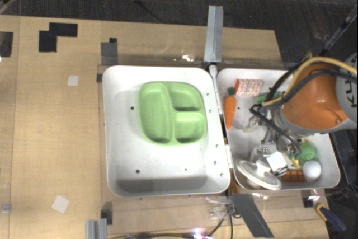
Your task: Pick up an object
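Note:
The right bin (246,145) holds an orange carrot (230,112) near its left wall, a pink-and-white packet (248,87) at the back, a grey-white round lid-like object (257,173) at the front, a green item (306,151), a white ball (311,169) and a brown piece (293,176). My gripper (274,158) hangs low over the front of this bin, just above the round object and beside the brown piece. The orange wrist band (313,101) and cables cover much of the bin's right half.
The left bin (120,120) bears a green divided tray (172,112) at its centre. A metal post (214,33) stands behind the wall between the bins. Wooden bench surface (50,131) spreads to the left.

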Controlling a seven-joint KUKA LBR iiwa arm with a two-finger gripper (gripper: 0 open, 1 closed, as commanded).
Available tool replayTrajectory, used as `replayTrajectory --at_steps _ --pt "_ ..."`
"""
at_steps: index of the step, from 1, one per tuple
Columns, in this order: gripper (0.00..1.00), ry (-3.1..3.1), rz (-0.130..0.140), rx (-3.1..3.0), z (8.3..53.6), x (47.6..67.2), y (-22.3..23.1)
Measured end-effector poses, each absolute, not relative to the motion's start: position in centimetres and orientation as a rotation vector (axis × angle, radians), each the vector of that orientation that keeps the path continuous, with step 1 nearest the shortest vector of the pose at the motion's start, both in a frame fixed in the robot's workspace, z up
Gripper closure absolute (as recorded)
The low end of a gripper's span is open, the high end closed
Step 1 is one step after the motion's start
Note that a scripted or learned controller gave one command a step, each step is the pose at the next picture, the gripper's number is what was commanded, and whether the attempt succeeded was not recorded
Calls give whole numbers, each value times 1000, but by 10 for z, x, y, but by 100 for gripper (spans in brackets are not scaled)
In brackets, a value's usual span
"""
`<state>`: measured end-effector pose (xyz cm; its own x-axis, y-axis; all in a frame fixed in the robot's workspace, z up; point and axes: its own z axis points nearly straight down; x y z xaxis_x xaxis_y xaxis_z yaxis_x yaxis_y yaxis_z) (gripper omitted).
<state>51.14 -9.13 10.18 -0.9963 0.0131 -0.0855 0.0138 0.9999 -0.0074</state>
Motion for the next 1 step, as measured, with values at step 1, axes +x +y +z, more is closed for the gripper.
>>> replayTrajectory --at_steps 1 --pt "0 3116 -5 -51 92 548 -83"
